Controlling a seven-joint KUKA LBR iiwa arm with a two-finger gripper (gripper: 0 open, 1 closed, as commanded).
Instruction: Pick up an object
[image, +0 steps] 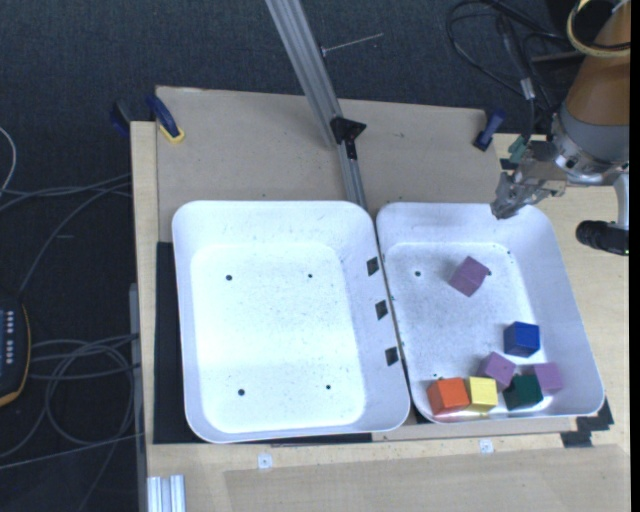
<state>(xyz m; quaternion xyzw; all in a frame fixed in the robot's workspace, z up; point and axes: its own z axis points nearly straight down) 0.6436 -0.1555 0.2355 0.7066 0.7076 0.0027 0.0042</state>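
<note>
A robotics lab: plywood bench, 2 white bins, clamps, loose cables.

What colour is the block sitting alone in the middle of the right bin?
Purple. The lone block shows clearly in the camera view, apart from the cluster.

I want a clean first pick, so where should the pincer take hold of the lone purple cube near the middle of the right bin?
Take the purple cube by two opposite flat side faces, coming straight down from above. It sits apart from the other blocks with bare bin floor all round, but turned at an angle to the right bin walls, so the pincer likely needs rotating to match.
</note>
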